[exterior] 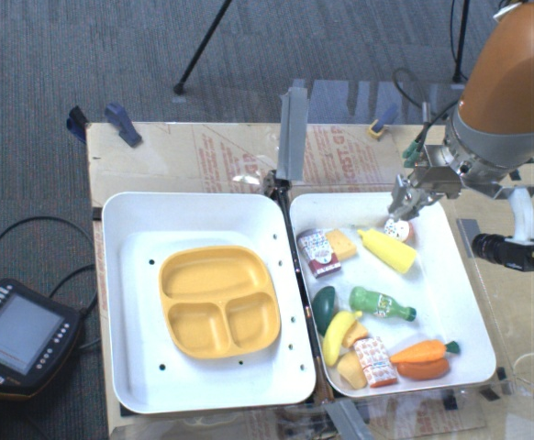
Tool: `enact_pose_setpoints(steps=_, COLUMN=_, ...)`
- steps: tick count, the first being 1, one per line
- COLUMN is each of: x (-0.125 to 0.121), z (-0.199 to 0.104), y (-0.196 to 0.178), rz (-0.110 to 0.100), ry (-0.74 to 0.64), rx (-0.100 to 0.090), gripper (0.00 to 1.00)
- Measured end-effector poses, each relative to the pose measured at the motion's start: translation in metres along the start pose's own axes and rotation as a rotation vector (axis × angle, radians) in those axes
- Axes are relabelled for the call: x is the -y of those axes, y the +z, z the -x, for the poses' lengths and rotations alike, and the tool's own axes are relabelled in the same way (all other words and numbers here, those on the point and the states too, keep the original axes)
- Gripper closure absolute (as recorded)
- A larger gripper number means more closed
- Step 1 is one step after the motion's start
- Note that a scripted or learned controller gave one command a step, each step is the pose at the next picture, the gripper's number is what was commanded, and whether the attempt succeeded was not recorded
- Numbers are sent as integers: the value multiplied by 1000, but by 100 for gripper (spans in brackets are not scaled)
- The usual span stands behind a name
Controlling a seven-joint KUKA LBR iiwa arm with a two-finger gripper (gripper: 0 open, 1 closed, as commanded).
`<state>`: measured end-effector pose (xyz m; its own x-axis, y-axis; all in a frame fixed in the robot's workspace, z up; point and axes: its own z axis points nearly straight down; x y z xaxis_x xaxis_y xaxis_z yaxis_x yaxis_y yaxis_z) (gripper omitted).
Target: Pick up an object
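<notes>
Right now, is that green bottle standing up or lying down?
Lying down. The green bottle rests on its side on the right bin's floor, its cap pointing toward the view's right, between the corn and the carrot.

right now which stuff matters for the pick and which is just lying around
For the job:
- gripper, above the right bin's far edge
- right bin
- yellow bottle
- green bottle
- banana
- carrot

Lying about:
- left bin
- yellow tray in it
- handheld screen on the floor
- blue clamp
</notes>
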<state>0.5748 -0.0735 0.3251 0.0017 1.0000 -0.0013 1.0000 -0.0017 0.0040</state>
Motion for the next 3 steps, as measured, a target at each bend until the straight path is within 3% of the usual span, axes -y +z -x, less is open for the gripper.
enact_pose_setpoints(steps=1, x=-66, z=-74, y=27, rz=-14, ry=-27, rx=-2, gripper=100)
enact_pose_setpoints(steps=2, x=-70, z=-76, y=-115, rz=-1, ry=206, rx=-1, gripper=100)
enact_pose_setpoints(steps=3, x=-50, z=-71, y=63, rz=-24, ry=140, rx=1, gripper=100)
